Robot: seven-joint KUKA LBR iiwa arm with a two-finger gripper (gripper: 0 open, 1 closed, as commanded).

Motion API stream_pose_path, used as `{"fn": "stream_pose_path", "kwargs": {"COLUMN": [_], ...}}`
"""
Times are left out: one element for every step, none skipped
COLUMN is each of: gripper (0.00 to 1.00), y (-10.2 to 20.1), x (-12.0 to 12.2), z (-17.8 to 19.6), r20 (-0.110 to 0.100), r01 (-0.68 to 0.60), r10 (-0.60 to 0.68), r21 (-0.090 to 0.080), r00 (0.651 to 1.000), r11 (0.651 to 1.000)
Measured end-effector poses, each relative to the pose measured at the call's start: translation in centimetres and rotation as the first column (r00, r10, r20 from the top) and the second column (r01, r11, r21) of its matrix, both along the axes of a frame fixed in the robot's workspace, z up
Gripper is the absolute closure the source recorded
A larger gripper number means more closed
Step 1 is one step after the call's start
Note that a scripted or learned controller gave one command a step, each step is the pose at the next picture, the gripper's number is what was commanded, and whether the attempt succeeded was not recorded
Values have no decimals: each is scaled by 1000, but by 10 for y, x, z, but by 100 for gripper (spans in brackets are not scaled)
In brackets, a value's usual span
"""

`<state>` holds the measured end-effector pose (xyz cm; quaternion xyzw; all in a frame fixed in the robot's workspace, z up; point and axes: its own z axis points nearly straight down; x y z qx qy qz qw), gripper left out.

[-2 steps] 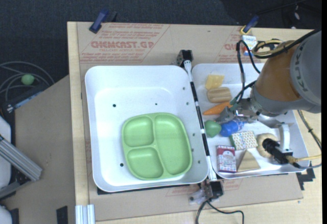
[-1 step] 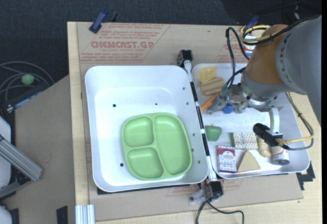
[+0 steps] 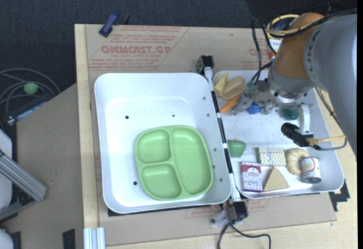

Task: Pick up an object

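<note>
Reaching from the right, the arm (image 3: 317,49) lowers its hand (image 3: 262,100) into the right bin (image 3: 334,177) near a yellow object (image 3: 228,85); finger state cannot be told. Left bin (image 3: 108,129) holds a green tray (image 3: 172,161).

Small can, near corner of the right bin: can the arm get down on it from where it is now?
Probably yes. The small can stands uncovered, with open space above it. The bread roll touches its left side, which could crowd one finger. The gripper sits at the bin's far end.
</note>
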<state>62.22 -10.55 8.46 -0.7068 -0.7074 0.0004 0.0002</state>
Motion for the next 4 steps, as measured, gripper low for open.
{"fn": "stream_pose_path", "kwargs": {"gripper": [0,0,0,0], "y": [-2,-31,-10,1], "x": [36,38,38,38], "z": [-5,-5,-4,-2], "r20": [-37,-27,-26,-22], "r01": [6,7,6,10], "r10": [-6,-7,-6,-10], "r21": [1,3,0,-11], "r00": [999,1000,1000,1000], "r11": [1000,1000,1000,1000]}}
